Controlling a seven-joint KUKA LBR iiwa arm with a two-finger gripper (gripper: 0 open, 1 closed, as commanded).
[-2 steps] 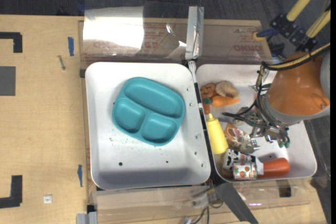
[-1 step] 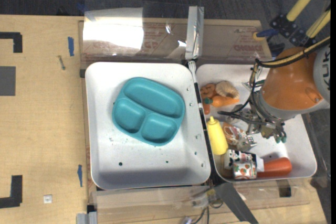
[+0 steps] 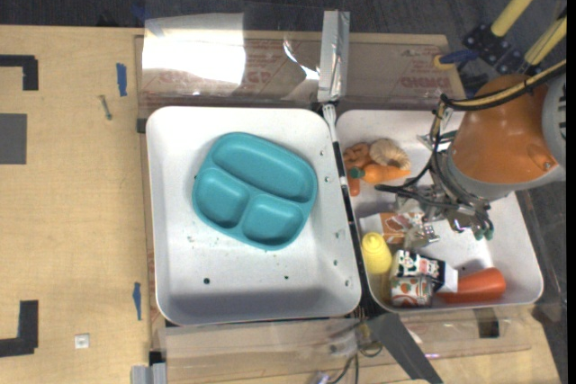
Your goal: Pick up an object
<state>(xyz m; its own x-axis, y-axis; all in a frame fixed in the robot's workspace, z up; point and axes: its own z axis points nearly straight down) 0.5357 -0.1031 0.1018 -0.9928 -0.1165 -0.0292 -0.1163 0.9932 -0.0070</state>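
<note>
Object for pick-up: none is yet in the grip, as far as the view shows. The candidates all lie in the right bin (image 3: 526, 279): a yellow lemon-shaped piece (image 3: 375, 253) near the bin's left wall, a small printed carton (image 3: 416, 277) just beside it, an orange carrot-like piece (image 3: 478, 284) along the near wall, and a cluster of small food-like items (image 3: 376, 158) toward the far corner.

The gripper (image 3: 430, 213) sits low over the middle of the right bin, above a small orange-and-white packet (image 3: 397, 225). Wires and metal parts clutter that spot; whether the fingers are wide or narrow I cannot tell, and nothing can be confirmed between them.

The left bin (image 3: 175, 261) holds a teal divided tray (image 3: 255, 189), well apart from the arm.

Assessment: approach appears made; grasp and lift remain unconfirmed. The task is judged at an early to middle stage, with the closing, the raising and proof of hold outstanding.
</note>
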